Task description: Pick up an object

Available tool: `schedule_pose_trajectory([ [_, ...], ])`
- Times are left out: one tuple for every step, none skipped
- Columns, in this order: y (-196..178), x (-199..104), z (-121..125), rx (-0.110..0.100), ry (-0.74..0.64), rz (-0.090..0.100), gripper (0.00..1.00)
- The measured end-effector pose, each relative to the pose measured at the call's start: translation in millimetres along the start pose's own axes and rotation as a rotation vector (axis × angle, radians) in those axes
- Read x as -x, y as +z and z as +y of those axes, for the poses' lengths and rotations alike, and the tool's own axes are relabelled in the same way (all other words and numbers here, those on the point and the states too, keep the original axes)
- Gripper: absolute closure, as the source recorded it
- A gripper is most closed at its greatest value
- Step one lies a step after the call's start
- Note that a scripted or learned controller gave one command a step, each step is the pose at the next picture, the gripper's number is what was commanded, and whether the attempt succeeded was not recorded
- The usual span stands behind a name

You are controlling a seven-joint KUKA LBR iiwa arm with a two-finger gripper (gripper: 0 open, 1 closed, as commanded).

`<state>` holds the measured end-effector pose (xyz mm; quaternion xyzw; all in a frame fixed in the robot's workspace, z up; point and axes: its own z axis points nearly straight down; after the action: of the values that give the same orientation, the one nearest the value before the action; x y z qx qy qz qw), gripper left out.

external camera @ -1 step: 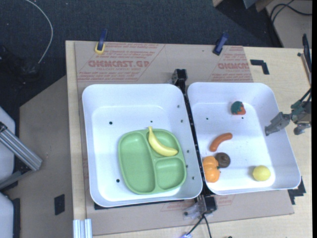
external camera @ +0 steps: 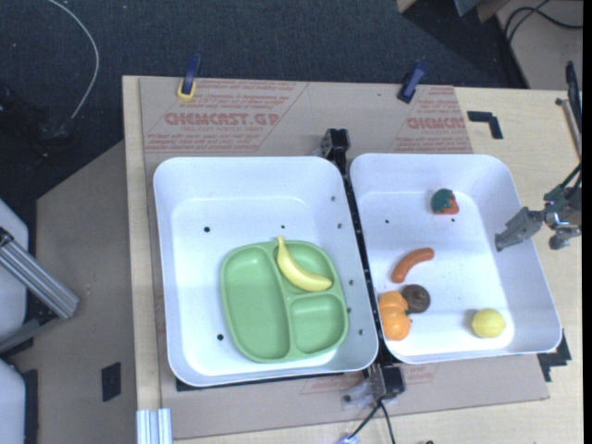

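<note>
**Gripper at right bin's outer rim, objects on bin floors**

Bench: two white bins side by side on a board. Left bin [external camera: 185, 248] holds a green plate [external camera: 277, 305] with three compartments. A banana [external camera: 302, 271] lies on the plate's upper right part, across the divider ridges, its stem end pointing up toward the bin's back wall.

Right bin [external camera: 518, 248] holds five loose objects:
- a small red-and-teal item [external camera: 445, 202] near the back right, apart from the rest;
- a sausage [external camera: 413, 264] lying at a slant near the bin's middle;
- an orange item [external camera: 394, 314] against the left wall near the front, two rounded lobes, exact kind unclear;
- a dark brown round piece [external camera: 415, 298] touching the orange item's upper right side;
- a lemon [external camera: 488, 323] near the front right corner, well apart from the others.

The gripper [external camera: 532, 225] sits at the right bin's right rim, roughly level with the sausage and well apart from it. Grey parts only, small and partly cut by the view's edge; cannot tell how the jaws stand. Nothing is seen between them.

Two clamps, yellow [external camera: 188, 86] and blue [external camera: 411, 83], pin the board's far edge.
</note>
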<state>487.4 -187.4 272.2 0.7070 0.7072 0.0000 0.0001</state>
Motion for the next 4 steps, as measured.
schedule_pose_trajectory([
  [59, 4, 0, -0.001, 0.001, 0.000, 0.00],
  [121, -3, -4, -0.008, 0.000, 0.004, 0.00],
  [176, 6, -4, -0.007, 0.002, 0.003, 0.00],
  [163, 6, -3, 0.000, 0.001, 0.000, 1.00],
])
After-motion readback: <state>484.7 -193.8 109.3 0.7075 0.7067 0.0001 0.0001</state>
